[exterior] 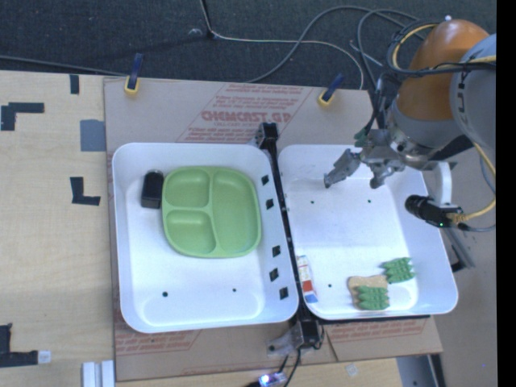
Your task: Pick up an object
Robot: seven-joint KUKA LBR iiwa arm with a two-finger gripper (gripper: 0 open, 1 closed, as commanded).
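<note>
My gripper [355,176] hangs over the upper part of the right bin [347,224], its two fingers spread open with nothing between them. Near that bin's front right corner lie a tan piece [365,282] with a green toy [372,297] against it and a second green toy [397,270] just beyond. A small red and white stick [305,278] rests against the bin's left wall. In the left bin [137,280] a green divided plate [211,211] lies flat, with a small black block [152,189] at its left edge.
A black divider with clips [276,216] runs between the two bins. Cables [339,31] loop behind the bench near the arm. A black fitting [427,210] on a white bracket juts over the right bin's right rim.
</note>
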